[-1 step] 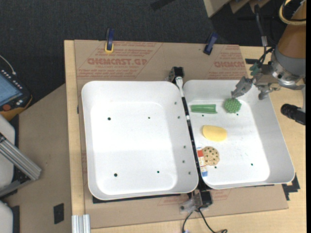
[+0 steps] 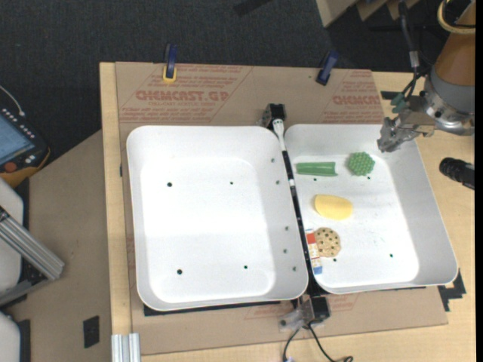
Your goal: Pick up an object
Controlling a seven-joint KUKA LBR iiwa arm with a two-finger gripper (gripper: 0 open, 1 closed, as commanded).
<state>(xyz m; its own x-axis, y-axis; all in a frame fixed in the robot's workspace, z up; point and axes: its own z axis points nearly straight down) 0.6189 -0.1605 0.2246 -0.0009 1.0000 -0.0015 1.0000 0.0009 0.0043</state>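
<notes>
The right bin [image 2: 423, 225] holds several small objects. A green bumpy ball [image 2: 361, 164] lies near its far side, with a flat green bar [image 2: 315, 169] to its left. A yellow lemon-shaped piece [image 2: 333, 207] sits in the middle. A round cookie [image 2: 327, 240] rests by the near left wall on a small red and blue item [image 2: 314, 249]. My gripper [image 2: 392, 136] hangs over the bin's far right corner, up and to the right of the green ball, with nothing visible between its fingers.
The left bin [image 2: 204, 217] stands beside the right one on a brown board [image 2: 226, 89]. Two blue clamps [image 2: 170, 63] [image 2: 327, 66] grip the board's far edge. A black rod [image 2: 285, 164] runs between the bins.
</notes>
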